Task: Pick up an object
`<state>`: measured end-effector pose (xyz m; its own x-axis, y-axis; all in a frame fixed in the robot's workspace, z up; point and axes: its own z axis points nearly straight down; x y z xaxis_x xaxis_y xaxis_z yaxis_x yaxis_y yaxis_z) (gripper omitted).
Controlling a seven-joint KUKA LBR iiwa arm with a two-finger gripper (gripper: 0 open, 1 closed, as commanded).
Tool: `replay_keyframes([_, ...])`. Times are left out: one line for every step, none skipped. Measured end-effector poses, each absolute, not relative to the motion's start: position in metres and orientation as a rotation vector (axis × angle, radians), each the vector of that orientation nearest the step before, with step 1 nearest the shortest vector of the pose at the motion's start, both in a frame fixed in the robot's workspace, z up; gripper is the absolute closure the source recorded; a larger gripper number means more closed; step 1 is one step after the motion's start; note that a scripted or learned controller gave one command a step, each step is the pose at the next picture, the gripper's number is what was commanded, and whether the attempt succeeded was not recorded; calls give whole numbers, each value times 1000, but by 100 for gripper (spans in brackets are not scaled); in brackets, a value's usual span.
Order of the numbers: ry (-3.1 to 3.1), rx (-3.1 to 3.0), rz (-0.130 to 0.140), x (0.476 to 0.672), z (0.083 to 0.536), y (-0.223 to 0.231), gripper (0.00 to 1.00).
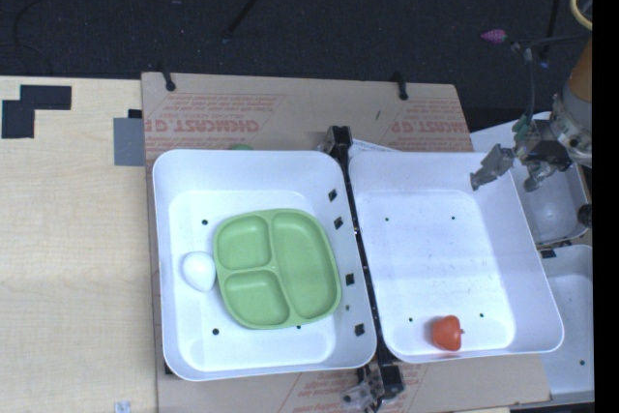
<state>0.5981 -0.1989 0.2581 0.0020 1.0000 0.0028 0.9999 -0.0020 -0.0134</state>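
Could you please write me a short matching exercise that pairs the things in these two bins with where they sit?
Things:
1. green tray
2. white ball
3. red object
4. gripper

Places:
A. near front edge of the right bin
B. over the right bin's far right corner
C. middle of the left bin
D. against the tray's left side

Pairs: 1-C, 2-D, 3-A, 4-B

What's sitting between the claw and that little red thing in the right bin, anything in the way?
Nothing visible. The claw is at the right bin's far right corner, and the red object lies alone near the bin's front wall. The bin floor between them is bare. The green tray and white ball are in the left bin.
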Motion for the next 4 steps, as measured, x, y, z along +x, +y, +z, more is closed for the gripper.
replay_keyframes([-2221, -2221, 1, 600, 265, -199, 0])
replay_keyframes([-2216, -2216, 7, 590, 207, -198, 0])
replay_keyframes([-2217, -2216, 5, 584, 148, -189, 0])
replay_keyframes([-2216, -2219, 5, 584, 105, -188, 0])
